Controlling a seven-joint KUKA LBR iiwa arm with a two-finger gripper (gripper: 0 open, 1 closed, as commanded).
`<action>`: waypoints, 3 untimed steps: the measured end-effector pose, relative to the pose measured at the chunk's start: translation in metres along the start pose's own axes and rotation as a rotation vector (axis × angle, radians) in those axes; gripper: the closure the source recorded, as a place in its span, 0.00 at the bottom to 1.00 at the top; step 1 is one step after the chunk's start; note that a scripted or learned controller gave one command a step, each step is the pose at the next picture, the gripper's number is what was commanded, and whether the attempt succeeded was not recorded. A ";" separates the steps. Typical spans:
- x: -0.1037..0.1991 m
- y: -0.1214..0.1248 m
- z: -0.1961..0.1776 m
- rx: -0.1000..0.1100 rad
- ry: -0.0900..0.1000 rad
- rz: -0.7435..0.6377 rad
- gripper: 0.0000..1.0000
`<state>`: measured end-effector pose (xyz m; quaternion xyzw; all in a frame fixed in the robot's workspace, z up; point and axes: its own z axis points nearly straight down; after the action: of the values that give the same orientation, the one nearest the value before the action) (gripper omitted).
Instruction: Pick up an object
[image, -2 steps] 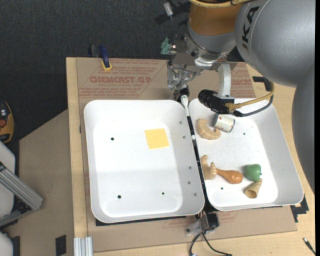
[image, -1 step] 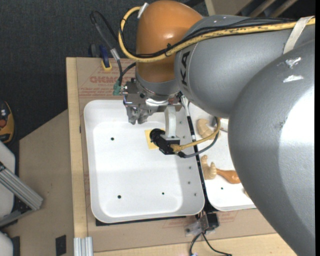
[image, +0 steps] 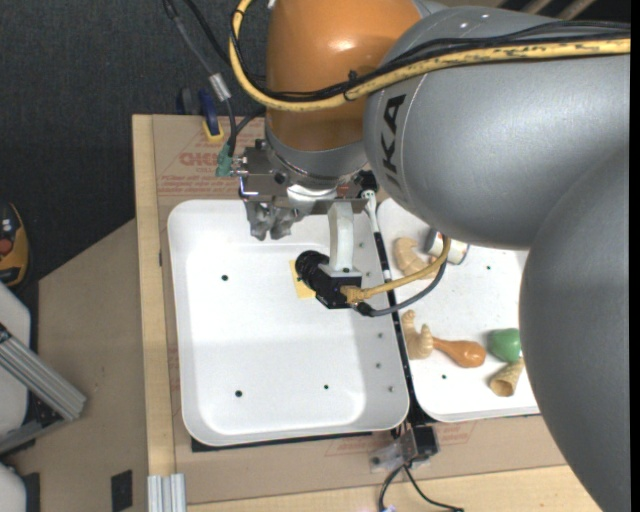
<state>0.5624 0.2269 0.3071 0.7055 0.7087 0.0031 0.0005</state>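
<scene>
Arm (image: 500, 130) blocks rt bin (image: 470, 395); gripper (image: 268, 222) fingertips unclear over left bin (image: 250, 350).

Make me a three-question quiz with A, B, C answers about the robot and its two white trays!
1. Where is the gripper?
A. over the left bin
B. over the right bin
C. off the bench

2. What colour is the round thing beside the drumstick toy?
A. blue
B. green
C. red

3. How does the drumstick toy lie?
A. standing upright
B. hanging from the arm
C. flat in the right bin

Answers: 1 A, it hangs above the left bin. 2 B, the ball is green. 3 C, the drumstick lies on the right bin floor.
</scene>
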 end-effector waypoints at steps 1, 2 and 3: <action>-0.001 -0.032 -0.196 -0.014 0.006 0.001 1.00; -0.002 -0.087 -0.043 0.023 -0.011 0.005 1.00; -0.001 -0.083 -0.062 0.004 -0.003 0.004 1.00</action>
<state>0.4792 0.2251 0.3684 0.7067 0.7075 0.0006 0.0001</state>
